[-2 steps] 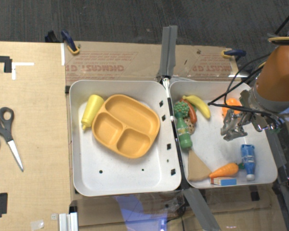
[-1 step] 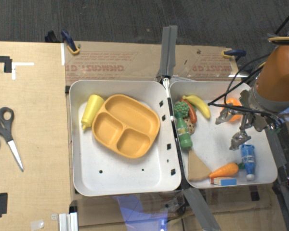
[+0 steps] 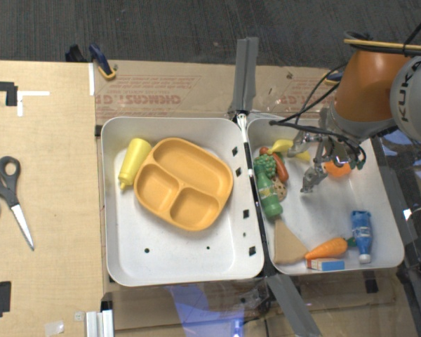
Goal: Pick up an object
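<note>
My gripper [image 3: 332, 171] hangs over the back of the right bin [image 3: 386, 209], under the orange wrist band. It stands open, one finger [image 3: 310, 181] reaching down to the left. A small round orange object [image 3: 339, 169] lies between the fingers; I cannot tell whether they touch it. Left of the gripper lie a yellow banana-like piece [image 3: 283, 147], a red piece [image 3: 281, 168] and a green bottle [image 3: 269, 187]. Toward the front are a blue bottle [image 3: 361, 234], a carrot [image 3: 328, 248] and a small flat box [image 3: 326, 264].
The left bin [image 3: 168, 258] holds an orange divided plate [image 3: 184, 182] and a yellow bottle [image 3: 132, 161]. A tan triangular piece [image 3: 288, 242] lies at the right bin's front left. Scissors [image 3: 10, 196] rest on the bench far left. Cables [image 3: 302, 114] trail behind the gripper.
</note>
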You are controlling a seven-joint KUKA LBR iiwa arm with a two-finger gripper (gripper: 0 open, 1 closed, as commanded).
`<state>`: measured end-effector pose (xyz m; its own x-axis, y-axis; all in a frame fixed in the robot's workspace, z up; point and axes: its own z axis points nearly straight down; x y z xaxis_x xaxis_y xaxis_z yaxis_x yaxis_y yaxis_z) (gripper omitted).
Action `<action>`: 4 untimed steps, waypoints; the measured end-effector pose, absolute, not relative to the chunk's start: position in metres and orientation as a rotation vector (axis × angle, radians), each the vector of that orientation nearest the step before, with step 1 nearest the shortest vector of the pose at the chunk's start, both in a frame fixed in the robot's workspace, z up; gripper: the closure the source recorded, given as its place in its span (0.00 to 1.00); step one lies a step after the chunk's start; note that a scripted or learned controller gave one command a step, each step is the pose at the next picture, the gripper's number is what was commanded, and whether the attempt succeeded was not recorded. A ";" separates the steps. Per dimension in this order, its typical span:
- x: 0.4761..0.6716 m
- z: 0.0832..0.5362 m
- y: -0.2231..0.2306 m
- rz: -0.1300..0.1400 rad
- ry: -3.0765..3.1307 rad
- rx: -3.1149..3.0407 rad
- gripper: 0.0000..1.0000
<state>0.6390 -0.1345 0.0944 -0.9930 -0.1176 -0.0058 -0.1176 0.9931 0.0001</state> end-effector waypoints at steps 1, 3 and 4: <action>0.641 0.106 -0.134 0.001 3.123 -0.180 1.00; 0.654 0.090 -0.174 -0.002 3.159 0.184 0.00; 0.659 0.103 -0.173 -0.002 3.133 0.182 1.00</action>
<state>0.6590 -0.1731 0.1028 -0.9933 0.1157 -0.0036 0.1157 0.9933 -0.0014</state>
